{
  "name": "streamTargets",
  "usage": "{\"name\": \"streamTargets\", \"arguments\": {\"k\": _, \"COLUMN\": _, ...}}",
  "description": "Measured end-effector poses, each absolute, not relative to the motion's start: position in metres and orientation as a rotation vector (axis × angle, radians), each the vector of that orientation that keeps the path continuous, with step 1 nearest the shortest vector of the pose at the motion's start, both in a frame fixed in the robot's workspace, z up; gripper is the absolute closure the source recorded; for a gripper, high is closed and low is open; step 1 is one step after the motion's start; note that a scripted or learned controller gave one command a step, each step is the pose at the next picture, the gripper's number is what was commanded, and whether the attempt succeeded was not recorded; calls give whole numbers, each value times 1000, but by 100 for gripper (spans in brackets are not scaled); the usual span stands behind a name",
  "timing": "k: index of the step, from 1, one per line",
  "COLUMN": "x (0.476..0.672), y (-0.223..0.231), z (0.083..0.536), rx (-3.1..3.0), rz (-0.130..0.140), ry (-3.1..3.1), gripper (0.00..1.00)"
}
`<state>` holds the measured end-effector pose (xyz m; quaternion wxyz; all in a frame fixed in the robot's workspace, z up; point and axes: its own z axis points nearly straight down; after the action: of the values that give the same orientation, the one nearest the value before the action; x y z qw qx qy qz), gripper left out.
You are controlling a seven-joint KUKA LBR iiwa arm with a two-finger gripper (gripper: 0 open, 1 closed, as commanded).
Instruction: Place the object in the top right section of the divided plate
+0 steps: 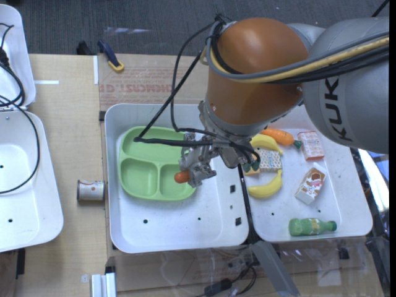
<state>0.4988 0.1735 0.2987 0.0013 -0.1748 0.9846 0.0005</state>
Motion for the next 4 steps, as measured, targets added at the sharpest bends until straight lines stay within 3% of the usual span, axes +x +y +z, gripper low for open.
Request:
{"name": "streamTargets", "arguments": {"k": 1, "x": 511, "y": 178, "z": 359, "rx": -629, "rz": 1, "ry": 3074, "gripper": 100}}
{"name": "streamTargets", "arguments": {"k": 2, "x": 492, "y": 127, "z": 311, "rx": -627, "rz": 1, "ry": 3077, "gripper": 100}}
{"name": "streamTargets", "arguments": {"k": 3, "x": 490, "y": 151, "z": 272, "rx": -933, "rz": 1, "ry": 3000, "gripper": 100}}
{"name": "streamTargets", "arguments": {"k": 4, "x": 491, "y": 174, "z": 282, "rx": -1507, "rz": 3, "ry": 2754, "gripper": 100}}
